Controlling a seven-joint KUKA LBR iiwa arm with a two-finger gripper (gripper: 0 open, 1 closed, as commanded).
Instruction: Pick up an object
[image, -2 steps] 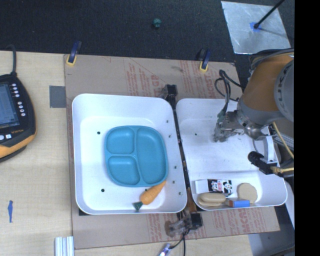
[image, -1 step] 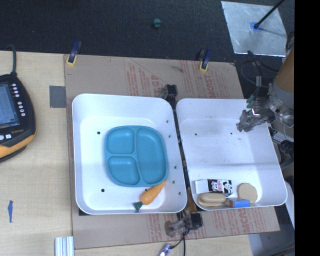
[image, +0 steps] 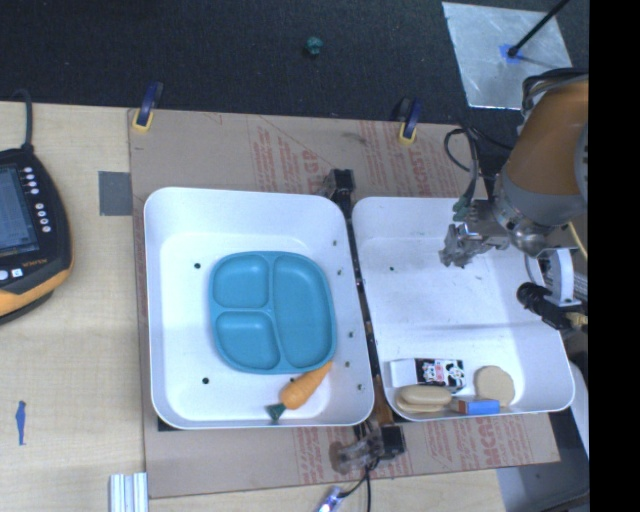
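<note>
End effector (image: 461, 245), finger state unclear, hangs over right bin (image: 400, 215); toy carrot (image: 303, 388) in left bin looks light, rigid — grip mid-body.

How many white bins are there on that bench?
2. The left bin holds a blue divided plate and a toy carrot. The right bin sits beside it, with small items along its near edge and the gripper above it.
</note>
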